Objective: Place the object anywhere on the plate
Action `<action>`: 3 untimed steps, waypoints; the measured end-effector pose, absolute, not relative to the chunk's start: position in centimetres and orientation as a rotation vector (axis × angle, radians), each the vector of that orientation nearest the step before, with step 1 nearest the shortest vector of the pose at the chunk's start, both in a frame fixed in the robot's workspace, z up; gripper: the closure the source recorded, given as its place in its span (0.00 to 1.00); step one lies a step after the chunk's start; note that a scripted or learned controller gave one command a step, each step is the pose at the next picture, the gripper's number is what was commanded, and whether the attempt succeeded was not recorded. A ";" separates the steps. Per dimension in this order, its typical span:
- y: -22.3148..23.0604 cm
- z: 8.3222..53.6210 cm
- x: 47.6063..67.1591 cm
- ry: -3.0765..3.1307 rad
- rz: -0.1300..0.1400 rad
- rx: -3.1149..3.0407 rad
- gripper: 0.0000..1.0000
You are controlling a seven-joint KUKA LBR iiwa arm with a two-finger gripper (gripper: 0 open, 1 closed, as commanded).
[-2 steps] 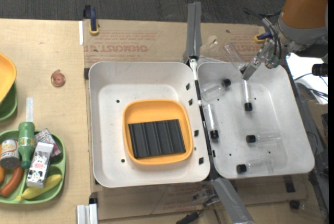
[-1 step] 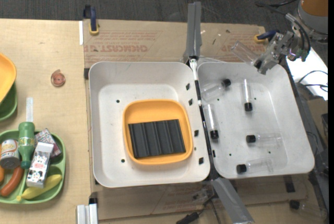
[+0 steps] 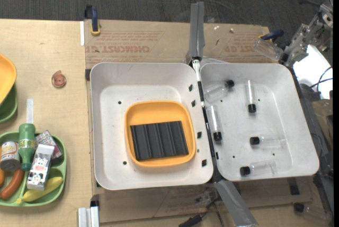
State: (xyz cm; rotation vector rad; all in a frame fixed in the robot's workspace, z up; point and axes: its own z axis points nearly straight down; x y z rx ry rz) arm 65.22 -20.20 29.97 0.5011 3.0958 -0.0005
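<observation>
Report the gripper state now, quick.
Gripper: up at the right bin's far right corner; open or shut cannot be told, nothing seen in it.

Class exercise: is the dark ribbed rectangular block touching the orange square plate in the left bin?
Touching. The camera view shows the dark ribbed rectangular block lying flat on the orange square plate, inside its rim.
</observation>
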 end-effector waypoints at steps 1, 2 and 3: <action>-22.2 19.1 57.9 3.116 0.000 0.379 1.00; -22.2 26.4 62.9 3.133 0.001 0.120 1.00; -22.2 27.5 64.4 3.117 -0.001 -0.325 1.00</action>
